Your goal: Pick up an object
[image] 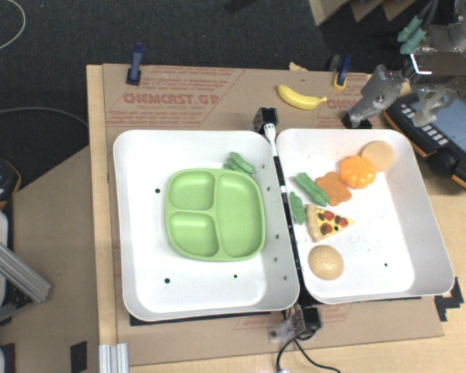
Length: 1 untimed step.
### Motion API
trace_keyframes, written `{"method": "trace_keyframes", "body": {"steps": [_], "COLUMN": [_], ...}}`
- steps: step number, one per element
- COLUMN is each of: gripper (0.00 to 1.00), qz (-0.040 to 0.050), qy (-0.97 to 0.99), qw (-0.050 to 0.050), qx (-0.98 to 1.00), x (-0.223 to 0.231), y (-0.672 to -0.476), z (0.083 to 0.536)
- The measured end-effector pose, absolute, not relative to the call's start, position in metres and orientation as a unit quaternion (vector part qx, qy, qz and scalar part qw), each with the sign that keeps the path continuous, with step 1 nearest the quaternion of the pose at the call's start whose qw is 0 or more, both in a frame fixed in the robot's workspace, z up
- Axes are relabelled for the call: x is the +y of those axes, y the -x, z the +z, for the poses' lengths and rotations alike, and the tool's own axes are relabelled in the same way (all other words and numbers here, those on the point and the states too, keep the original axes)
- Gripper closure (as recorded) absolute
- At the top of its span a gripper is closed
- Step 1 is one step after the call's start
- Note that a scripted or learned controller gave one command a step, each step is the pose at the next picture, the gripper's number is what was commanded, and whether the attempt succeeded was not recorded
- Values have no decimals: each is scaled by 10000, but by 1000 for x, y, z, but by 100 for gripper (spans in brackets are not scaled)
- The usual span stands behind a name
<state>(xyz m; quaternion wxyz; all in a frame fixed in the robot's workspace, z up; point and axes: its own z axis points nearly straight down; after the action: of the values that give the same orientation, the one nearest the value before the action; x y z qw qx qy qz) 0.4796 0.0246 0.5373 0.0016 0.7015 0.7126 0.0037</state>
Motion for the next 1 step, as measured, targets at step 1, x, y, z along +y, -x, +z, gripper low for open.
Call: {"method": "trace_keyframes", "body": {"steps": [1], "gripper": [100], "qz": [26], "qy": [-7069], "qw": [25], "qx": [7074], "x": [17], "y": [-480], "z": [546]}}
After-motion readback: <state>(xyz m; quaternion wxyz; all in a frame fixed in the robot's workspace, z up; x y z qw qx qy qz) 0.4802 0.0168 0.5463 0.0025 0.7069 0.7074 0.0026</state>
